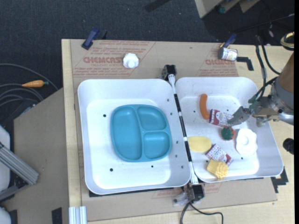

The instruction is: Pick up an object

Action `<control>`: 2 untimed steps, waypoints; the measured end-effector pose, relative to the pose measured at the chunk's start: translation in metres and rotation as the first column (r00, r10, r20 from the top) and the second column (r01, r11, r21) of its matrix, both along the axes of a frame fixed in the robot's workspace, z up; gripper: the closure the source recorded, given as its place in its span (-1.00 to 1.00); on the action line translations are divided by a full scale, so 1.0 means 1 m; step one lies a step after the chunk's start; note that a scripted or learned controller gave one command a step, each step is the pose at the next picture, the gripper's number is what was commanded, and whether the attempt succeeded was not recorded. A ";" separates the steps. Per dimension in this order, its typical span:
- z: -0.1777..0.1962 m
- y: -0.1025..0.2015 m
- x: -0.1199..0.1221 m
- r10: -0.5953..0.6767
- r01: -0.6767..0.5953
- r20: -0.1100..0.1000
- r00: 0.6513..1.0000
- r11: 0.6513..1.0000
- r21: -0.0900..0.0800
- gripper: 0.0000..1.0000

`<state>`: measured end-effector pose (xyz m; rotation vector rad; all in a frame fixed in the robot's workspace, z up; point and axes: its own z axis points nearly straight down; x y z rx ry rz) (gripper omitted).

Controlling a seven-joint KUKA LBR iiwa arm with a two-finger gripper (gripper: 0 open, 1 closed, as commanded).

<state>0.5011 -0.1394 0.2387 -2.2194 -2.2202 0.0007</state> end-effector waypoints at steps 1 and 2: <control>-0.140 0.002 0.003 -0.001 0.001 -0.002 1.000 1.000 0.000 -1.00; -0.154 0.033 0.053 0.001 -0.001 0.002 1.000 1.000 0.000 -1.00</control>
